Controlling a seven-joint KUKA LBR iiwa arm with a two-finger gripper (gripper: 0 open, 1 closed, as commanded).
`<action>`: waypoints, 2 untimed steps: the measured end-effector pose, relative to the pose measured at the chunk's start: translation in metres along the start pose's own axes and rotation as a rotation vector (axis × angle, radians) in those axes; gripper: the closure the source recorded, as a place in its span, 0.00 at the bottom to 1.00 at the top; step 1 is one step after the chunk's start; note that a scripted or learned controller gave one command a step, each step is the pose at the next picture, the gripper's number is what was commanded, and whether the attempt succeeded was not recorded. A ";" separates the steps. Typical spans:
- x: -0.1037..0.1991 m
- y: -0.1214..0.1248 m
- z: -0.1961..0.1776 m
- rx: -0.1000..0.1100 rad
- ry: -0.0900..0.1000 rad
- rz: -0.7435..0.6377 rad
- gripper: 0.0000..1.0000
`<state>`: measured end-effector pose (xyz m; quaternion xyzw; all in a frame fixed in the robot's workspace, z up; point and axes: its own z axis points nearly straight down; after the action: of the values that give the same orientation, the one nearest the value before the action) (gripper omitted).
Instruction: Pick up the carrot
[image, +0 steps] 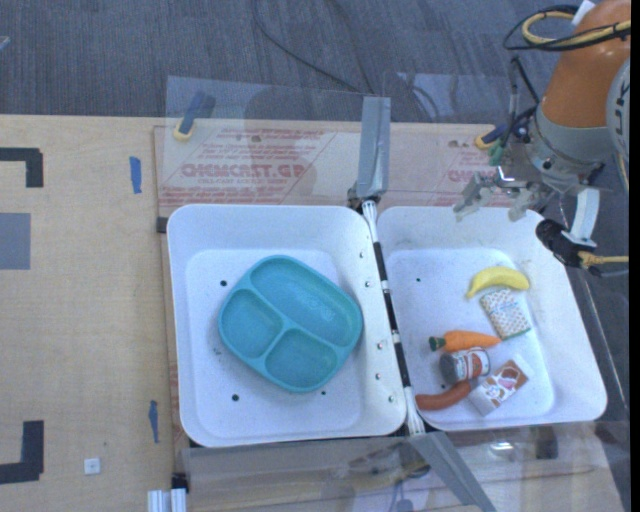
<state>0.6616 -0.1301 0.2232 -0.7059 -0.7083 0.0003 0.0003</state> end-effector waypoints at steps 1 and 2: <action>0.023 -0.065 0.090 0.000 0.001 -0.262 0.00; 0.019 -0.064 0.079 -0.005 -0.001 -0.254 1.00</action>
<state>0.5975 -0.1113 0.1445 -0.6104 -0.7921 -0.0010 -0.0019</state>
